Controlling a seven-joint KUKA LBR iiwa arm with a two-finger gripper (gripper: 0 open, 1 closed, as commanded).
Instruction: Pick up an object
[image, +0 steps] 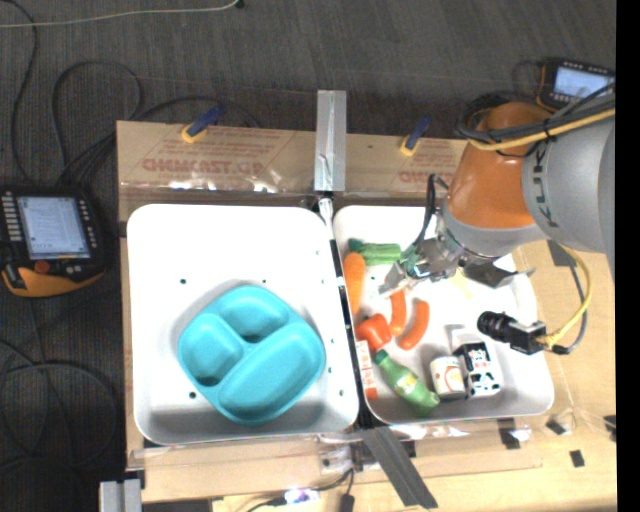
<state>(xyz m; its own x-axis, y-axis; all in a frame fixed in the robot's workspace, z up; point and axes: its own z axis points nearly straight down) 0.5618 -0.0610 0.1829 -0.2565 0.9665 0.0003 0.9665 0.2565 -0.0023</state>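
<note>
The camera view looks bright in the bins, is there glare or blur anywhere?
In the camera view, the left bin is washed nearly flat white by strong light, the blue plate casts a soft shadow below it, the gripper looks slightly blurred against the right bin, and the floor stays dim.

Bench (590, 400) with two white bins (160, 240) side by side

Grey cylindrical KUKA arm (578, 185) with dark lettering, wide orange wrist band (490, 195), black and yellow cables (580, 300), small metallic two-finger gripper (405, 272).
</note>
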